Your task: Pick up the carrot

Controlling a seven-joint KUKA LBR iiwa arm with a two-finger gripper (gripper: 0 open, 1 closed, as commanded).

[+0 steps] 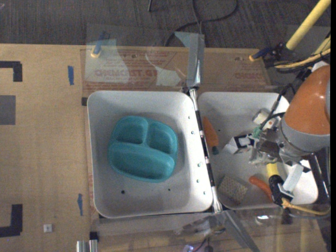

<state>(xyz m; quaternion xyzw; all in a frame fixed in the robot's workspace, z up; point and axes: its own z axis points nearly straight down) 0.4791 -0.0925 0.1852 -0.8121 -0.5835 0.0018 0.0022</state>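
My gripper hangs over the right bin — grip state I cannot tell — because the carrot lies against its left wall.

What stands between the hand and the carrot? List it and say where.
Nothing visible does. The carrot lies along the left wall of the right bin, and the hand is to its right with bare bin floor between them. The brown pad lies nearer the front, off that line.

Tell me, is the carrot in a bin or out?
In. The carrot lies on the floor of the right bin, against its left wall.
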